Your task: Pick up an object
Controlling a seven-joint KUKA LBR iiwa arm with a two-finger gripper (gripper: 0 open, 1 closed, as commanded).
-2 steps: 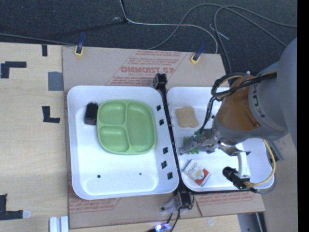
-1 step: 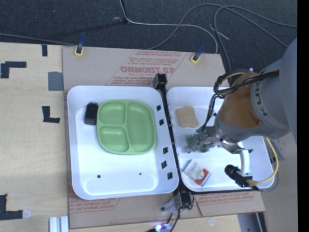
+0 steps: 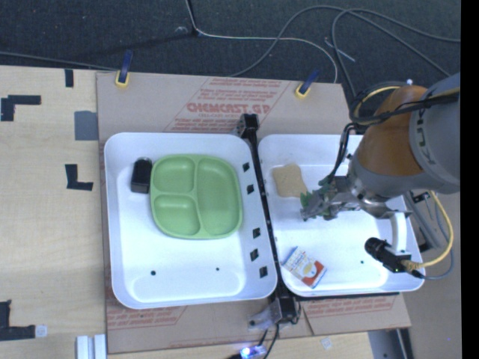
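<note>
The claw (image 3: 318, 206) hangs low inside the right bin (image 3: 352, 275), near that bin's middle and a little toward the divider, at the end of the grey arm (image 3: 408, 152) with its orange band that reaches in from the right. Whether the claw is spread or closed cannot be told from this slanted overhead view, since its dark metal parts blur together. A small green thing (image 3: 306, 198) shows right at the claw's tip, touching or just beside it, but it is not clear that the claw has hold of it. Just up and left of the claw lies a tan, sponge-like piece (image 3: 287, 179), flat on the bin floor, near the tip but apart from it. Further toward the near edge of the same bin lies a small white packet with red and blue print (image 3: 303, 266), well apart from the claw. In the left bin (image 3: 127, 268) a green divided plate (image 3: 197, 196) sits flat, with a small black block (image 3: 141, 175) touching or just beside its left rim. Both bins rest on a sheet of cardboard (image 3: 224, 99) on the worktop (image 3: 45, 223).
</note>
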